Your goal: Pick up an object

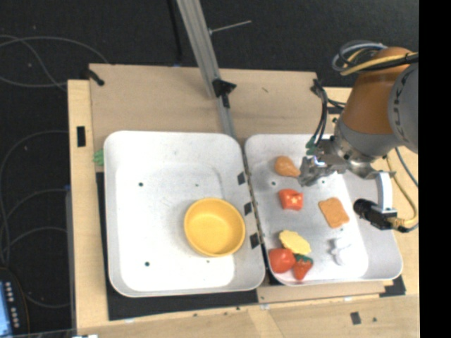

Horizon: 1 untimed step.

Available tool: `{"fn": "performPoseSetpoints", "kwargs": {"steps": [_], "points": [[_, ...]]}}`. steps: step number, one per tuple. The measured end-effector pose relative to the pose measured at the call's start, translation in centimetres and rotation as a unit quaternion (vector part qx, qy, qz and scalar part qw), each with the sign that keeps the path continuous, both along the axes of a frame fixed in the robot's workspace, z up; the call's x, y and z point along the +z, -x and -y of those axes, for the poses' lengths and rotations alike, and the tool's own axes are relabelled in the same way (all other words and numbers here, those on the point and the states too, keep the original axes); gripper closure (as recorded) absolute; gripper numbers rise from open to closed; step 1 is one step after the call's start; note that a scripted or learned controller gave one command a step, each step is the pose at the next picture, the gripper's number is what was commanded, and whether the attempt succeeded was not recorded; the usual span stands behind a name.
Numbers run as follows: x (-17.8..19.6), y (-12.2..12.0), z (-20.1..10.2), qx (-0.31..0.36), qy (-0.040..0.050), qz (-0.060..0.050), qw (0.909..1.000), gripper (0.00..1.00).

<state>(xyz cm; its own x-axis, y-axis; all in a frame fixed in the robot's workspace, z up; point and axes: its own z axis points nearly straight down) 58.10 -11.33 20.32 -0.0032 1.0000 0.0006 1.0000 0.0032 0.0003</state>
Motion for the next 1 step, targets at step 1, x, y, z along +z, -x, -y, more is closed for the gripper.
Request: {"fn": "performPoseSetpoints", "kwargs": {"steps": [1], "points": [[1.48, -0.81, -4.18, 0.000, -0.0004, 0.000, 1.0000, 1.00]]}}
